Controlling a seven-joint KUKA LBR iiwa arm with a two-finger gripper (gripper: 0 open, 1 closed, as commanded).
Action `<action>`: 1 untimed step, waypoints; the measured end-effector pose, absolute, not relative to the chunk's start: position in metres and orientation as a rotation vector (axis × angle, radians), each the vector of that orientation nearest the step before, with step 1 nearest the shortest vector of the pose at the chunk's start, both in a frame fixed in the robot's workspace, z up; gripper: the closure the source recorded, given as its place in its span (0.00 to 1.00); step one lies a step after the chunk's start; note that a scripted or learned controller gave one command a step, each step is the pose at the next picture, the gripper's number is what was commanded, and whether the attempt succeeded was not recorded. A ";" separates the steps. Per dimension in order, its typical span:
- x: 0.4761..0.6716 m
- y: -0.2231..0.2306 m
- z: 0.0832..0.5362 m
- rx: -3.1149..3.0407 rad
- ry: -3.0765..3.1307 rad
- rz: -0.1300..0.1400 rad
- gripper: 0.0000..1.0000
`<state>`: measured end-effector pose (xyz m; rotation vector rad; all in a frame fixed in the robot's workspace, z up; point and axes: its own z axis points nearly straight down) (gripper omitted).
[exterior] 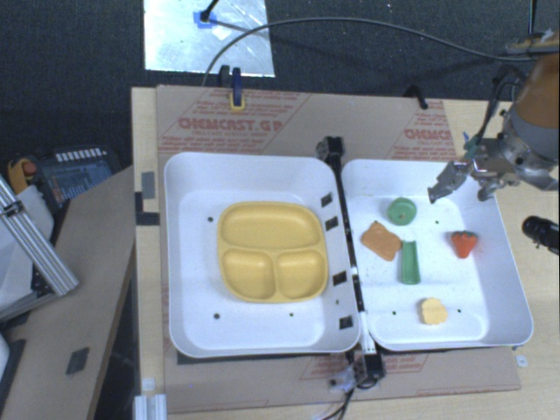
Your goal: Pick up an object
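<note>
The gripper (462, 182) stood spread open and empty over the right bin (503, 261). The nearest piece, a green round object (402, 211), lay toward its eight o'clock, apart.

"CHEMCAST GP", inverted, on brown board (229, 121)

Yellow tray (267, 250) in white left bin (188, 234); right bin (499, 313): green round piece (402, 210), orange wedge (381, 241), green stick (409, 262), red-orange piece (464, 243), yellow lump (432, 311)
</note>
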<state>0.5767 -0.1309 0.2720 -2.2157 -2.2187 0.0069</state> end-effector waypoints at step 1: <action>0.578 -0.131 0.277 -2.219 -2.226 -0.002 0.00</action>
